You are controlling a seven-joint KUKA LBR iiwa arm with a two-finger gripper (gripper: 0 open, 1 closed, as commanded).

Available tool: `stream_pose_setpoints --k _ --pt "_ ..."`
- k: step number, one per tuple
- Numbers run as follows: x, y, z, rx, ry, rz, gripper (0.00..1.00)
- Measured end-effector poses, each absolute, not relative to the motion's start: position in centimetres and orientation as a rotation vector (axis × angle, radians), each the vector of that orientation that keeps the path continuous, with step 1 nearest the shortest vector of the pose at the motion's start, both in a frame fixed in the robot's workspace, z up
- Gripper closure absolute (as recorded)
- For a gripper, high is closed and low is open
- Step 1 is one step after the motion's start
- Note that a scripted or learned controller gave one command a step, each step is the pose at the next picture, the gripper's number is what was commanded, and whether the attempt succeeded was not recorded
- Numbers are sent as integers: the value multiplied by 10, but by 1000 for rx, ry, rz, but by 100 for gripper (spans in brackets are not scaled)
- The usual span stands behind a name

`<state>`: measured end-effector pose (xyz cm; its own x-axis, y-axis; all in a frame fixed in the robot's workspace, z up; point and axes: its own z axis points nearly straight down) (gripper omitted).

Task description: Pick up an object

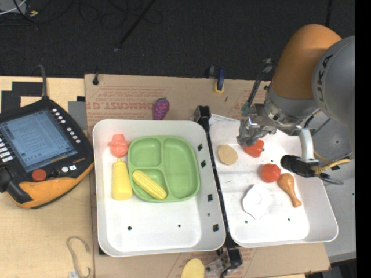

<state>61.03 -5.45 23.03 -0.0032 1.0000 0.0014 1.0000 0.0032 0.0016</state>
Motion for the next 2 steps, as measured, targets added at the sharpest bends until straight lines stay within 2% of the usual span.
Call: stream_pose_setpoints --k 1,2 --pt "638 -46 223 2222 2221 0 100" --pt "633 -42 236 2223 2221 0 100"
